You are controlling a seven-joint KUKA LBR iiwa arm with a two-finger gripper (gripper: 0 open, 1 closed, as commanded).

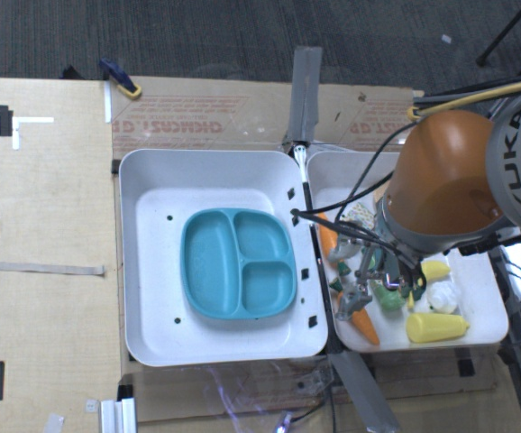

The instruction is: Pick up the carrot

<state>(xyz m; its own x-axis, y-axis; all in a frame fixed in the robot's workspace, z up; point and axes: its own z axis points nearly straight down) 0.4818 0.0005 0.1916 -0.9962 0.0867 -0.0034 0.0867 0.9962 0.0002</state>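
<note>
Carrot [363, 325] just below fingers [358, 289]

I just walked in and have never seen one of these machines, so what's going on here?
A robot arm is reaching down into the right bin, which holds toy food. Its gripper is low among the pieces, just above a carrot near the bin's front edge. The carrot lies in the bin, not lifted. The left bin holds a blue divided plate.
</note>
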